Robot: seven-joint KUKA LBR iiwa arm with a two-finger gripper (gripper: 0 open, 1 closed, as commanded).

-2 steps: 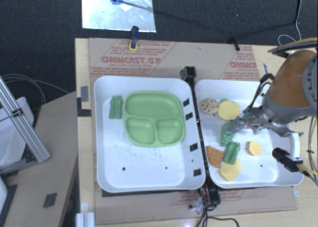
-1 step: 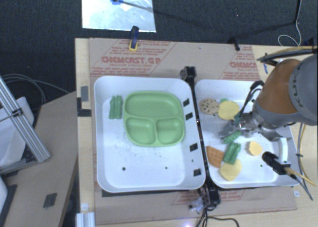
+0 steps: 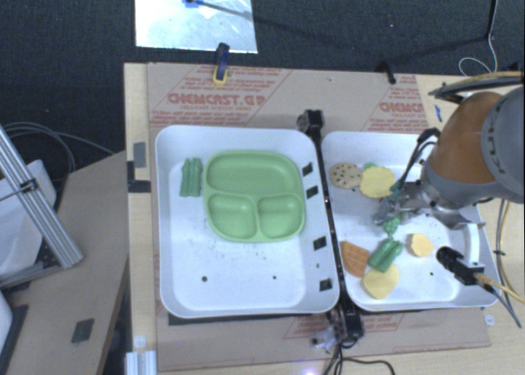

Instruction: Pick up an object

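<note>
Camera view: the gripper is seen low in the right bin, its opening not discernible. A green pickle-like piece lies just beside it at six o'clock, long axis running from one to seven o'clock. "CHEMCAST" can be read on the brown sheet at twelve o'clock.

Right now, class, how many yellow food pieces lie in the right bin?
3: one near the cookie at the top, one small at mid-right, one at the bottom. The arm may hide others.
</note>
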